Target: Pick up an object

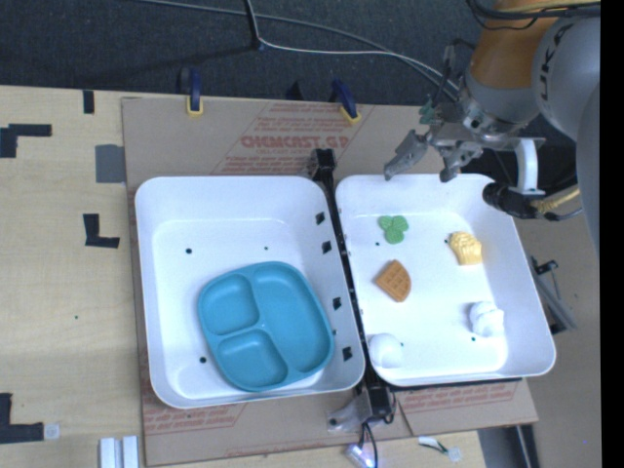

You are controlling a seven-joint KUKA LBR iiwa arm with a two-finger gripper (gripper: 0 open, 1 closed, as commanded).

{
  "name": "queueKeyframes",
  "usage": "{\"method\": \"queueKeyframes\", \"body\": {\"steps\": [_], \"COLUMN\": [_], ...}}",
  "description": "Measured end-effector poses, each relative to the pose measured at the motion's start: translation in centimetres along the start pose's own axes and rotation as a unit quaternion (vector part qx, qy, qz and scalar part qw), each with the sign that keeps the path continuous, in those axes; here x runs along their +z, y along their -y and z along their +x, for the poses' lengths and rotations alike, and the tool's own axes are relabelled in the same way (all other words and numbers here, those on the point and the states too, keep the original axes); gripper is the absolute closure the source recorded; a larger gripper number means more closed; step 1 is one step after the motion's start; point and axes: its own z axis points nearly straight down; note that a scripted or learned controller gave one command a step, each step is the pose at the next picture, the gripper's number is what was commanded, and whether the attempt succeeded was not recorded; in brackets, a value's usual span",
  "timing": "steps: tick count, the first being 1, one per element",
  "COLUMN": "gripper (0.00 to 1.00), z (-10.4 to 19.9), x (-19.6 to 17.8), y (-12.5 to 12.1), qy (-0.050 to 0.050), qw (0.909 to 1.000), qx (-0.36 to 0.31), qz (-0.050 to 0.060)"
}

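My gripper (426,162) hangs above the back rim of the right bin (517,261), its two fingers spread apart with nothing between them. Below it in that bin lie a small green piece (393,228), a brown waffle-like piece (394,281) and a yellow piece (466,248). A white object (484,319) rests near the bin's right front, and another white object (384,348) sits in the front left corner. All of these lie apart from the gripper.
The left bin (166,213) holds a blue divided plate (263,326). Black clips (323,163) join the bins along the middle divider. Both bins rest on a cardboard sheet (263,130) held by clamps at the back. A cable (292,42) runs across the dark background.
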Motion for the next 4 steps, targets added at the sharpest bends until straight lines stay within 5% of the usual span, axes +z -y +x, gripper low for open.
{"method": "queueKeyframes", "body": {"steps": [1,3,4], "gripper": [0.0,0.0,1.0], "z": [-3.0,-0.3,-0.3], "x": [14.4,16.6,15.7], "y": [0.6,9.9,9.9], "qy": [-0.001,0.0,0.0], "qw": [1.0,1.0,1.0], "qx": [0.001,0.0,0.0], "qz": [0.006,-0.001,0.0]}}
